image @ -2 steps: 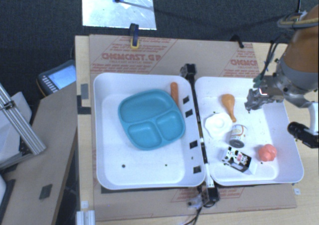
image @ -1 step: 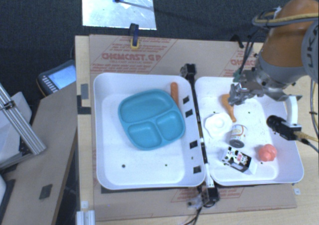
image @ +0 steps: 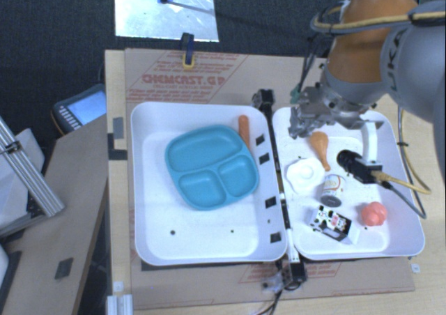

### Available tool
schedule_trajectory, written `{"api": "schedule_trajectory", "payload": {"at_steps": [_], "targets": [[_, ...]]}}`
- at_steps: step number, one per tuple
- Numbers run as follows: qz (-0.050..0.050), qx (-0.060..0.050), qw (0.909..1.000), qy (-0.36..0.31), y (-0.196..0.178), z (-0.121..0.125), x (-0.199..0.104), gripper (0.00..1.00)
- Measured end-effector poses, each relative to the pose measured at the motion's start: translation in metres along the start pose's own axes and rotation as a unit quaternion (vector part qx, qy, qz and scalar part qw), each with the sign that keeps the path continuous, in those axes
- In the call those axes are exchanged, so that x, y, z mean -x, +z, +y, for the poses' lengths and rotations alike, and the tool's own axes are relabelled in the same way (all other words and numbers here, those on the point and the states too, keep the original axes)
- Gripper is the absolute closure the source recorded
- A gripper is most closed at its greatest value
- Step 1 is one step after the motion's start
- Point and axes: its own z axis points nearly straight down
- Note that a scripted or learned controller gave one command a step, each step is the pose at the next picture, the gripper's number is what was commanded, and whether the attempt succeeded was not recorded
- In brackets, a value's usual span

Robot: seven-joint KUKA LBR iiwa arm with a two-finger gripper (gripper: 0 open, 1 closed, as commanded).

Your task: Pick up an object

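- The counter carries 2 shallow white bins side by side.
- The grey arm reaches in from the right, with its orange band above the wrist.
- The claw is over the far left corner of the right bin, close to the divider between the 2 bins.
- I cannot tell whether the claw is apart or together; the wrist hides it from this angle.
- A tan drumstick lies just beside the claw on its near side, with the thick end toward the claw. I cannot tell whether the 2 touch.
- A white fried egg lies just in front of the drumstick, near the right bin's left wall.
- A small round can sits just right of the egg, tilted.
- A black-and-white box lies near the right bin's front edge, in front of the can.
- A pink lump rests to the right of the box, apart from it.
- In the left bin, a blue divided plate with 3 compartments lies flat near the middle.
- An orange stick lies at the plate's far right edge, beside the divider.
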Motion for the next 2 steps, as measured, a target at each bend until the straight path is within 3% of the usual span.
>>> {"api": "schedule_trajectory", "payload": {"at_steps": [2], "targets": [[0.0,0.0,1.0,0.001,0.019,0.059,-0.083,1.0]]}}
